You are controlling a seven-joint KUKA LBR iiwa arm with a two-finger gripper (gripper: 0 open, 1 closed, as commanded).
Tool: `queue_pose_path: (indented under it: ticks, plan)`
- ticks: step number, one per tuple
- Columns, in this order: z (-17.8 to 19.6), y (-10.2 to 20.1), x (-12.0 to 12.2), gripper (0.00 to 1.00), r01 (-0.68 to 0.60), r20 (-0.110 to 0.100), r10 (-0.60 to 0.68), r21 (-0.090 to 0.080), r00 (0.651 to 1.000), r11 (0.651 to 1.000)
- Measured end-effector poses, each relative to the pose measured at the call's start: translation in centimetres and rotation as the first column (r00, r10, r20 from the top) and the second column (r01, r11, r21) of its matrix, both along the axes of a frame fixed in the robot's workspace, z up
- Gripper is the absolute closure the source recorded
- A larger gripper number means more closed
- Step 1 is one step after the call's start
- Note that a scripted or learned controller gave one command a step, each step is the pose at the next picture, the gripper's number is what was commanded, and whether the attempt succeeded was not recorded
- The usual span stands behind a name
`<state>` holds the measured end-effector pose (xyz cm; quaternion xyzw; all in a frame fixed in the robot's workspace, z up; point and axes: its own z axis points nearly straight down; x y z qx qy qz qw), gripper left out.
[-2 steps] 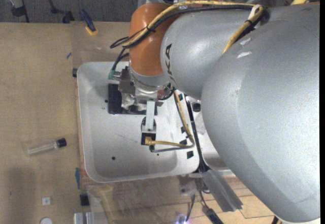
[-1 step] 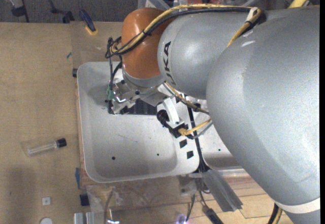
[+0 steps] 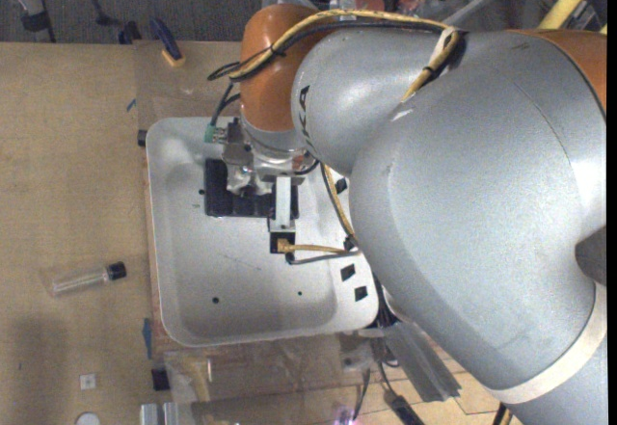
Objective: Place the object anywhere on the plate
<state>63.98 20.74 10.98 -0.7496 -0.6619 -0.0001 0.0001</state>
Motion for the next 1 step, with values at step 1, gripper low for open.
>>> queue_pose_path:
  ticks: [1]
  plan:
    - [0.00, 1.90, 2.19, 1.00, 0.189, -0.019, -0.189, -0.005, 0.982, 0.982]
